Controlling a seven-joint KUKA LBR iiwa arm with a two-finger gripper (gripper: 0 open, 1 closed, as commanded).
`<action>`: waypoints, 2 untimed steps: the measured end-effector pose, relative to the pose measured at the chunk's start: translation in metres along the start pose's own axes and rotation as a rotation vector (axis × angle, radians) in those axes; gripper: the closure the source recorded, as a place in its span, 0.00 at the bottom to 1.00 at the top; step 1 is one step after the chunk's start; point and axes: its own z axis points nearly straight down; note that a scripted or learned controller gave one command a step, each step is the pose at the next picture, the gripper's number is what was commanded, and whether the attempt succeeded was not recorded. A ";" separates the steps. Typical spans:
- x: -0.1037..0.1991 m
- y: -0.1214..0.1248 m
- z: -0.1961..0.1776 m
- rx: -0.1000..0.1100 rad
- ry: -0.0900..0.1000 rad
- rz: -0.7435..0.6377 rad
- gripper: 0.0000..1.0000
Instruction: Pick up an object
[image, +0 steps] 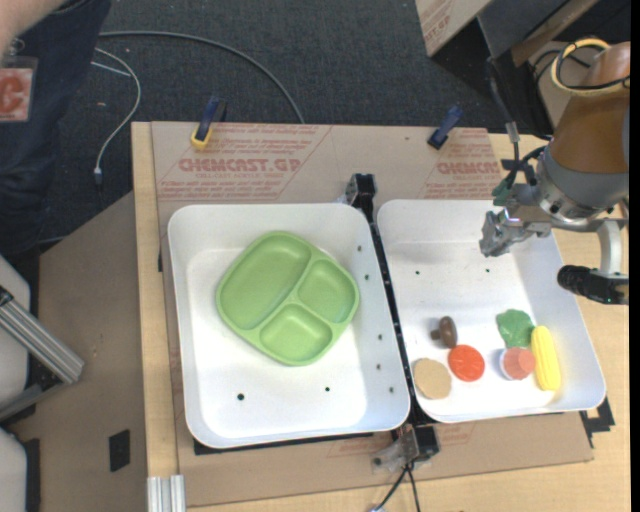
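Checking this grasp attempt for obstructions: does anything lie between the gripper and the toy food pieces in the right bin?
Nothing visible. The two-finger gripper is above bare floor of the white right bin; the toy food pieces cluster at the bin's near end.

red print on the cardboard sheet (300, 160) under the bins reads "chemcast gp" at upper left; the same print at upper right is partly legible as "chemcast".

The green divided plate (288, 297) looks like smooth, matt plastic. Both white bins (200, 400) look like smooth plastic too. The board (300, 150) under them is brown cardboard, dull and printed with red letters.
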 end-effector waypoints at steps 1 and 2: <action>0.042 -0.018 -0.005 0.007 0.003 -0.003 1.00; 0.101 -0.030 0.001 0.008 0.003 -0.003 1.00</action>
